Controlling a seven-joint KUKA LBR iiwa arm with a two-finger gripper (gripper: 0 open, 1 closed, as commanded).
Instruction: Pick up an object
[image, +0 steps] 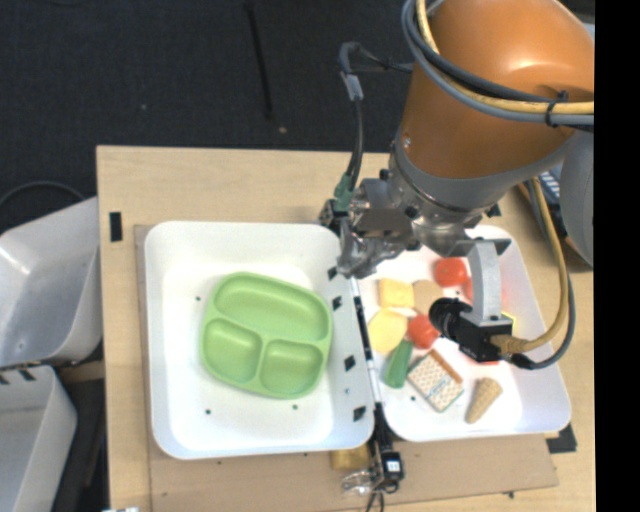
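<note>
Approach step: gripper (357, 262) low at left edge of right bin (530, 400), finger state unclear. Nothing visibly held. Next: shift over cheese (395, 294), descend, close.

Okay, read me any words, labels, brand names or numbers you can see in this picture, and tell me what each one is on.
No readable text anywhere.
The cracker-like block in the right bin has a dotted pattern, not letters.
The green divided plate is unmarked.
</note>
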